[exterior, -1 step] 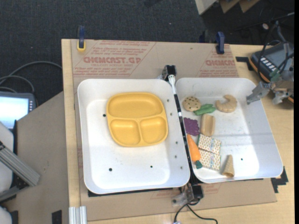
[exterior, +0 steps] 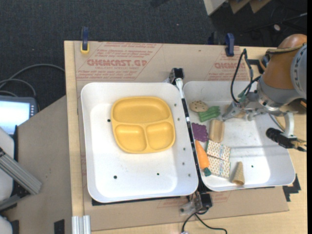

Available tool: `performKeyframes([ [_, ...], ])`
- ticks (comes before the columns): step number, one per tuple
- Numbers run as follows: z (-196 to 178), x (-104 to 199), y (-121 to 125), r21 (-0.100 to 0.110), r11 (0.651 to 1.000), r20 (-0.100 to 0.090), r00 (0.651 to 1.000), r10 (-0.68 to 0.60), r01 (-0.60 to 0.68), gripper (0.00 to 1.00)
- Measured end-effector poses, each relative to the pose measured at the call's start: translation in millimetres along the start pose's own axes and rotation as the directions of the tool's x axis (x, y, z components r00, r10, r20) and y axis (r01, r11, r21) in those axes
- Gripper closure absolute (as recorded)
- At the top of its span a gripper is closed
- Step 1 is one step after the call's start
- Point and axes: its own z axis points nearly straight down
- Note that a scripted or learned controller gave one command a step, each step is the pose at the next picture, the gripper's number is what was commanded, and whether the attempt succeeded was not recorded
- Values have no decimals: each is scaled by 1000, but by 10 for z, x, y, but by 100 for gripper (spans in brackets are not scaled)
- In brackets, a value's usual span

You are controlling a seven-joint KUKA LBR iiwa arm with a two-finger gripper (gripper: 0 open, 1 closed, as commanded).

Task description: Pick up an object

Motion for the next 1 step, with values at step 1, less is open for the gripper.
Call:
performKeyframes([
  [1, 58, 42, 434, -12, 1000, 6, 1000, 1, -1, 0],
])
